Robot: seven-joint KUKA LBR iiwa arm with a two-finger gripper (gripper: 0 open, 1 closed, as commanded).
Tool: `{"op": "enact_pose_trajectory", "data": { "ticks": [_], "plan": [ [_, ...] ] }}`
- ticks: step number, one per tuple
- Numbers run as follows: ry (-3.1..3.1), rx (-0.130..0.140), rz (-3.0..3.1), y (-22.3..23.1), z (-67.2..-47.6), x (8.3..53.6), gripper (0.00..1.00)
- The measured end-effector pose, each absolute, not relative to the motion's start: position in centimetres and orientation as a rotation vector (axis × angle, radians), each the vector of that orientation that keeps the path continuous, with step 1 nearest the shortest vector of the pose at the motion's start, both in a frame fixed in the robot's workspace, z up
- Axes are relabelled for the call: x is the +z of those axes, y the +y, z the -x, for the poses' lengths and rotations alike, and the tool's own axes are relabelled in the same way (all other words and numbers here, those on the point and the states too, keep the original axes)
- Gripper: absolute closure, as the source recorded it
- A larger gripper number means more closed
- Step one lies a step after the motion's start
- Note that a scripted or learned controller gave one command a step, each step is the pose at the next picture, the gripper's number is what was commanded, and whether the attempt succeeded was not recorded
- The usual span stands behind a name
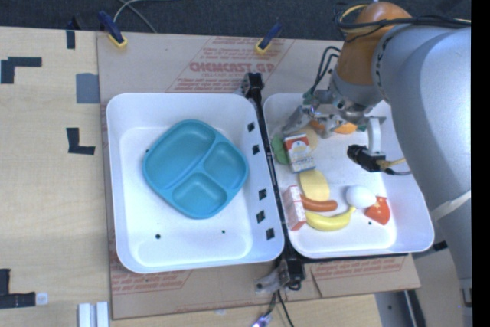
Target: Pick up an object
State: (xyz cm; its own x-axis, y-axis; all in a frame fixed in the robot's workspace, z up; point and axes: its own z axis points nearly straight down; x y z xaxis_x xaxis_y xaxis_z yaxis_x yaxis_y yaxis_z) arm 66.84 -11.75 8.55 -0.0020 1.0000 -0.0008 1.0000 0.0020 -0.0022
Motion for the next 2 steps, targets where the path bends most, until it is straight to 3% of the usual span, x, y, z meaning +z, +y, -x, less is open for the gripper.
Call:
{"op": "enact_pose_trajectory", "data": {
  "ticks": [2],
  "plan": [
    [-2.223,0.004,2.221,-11.74,-66.84,8.56,0.00]
  ]
}}
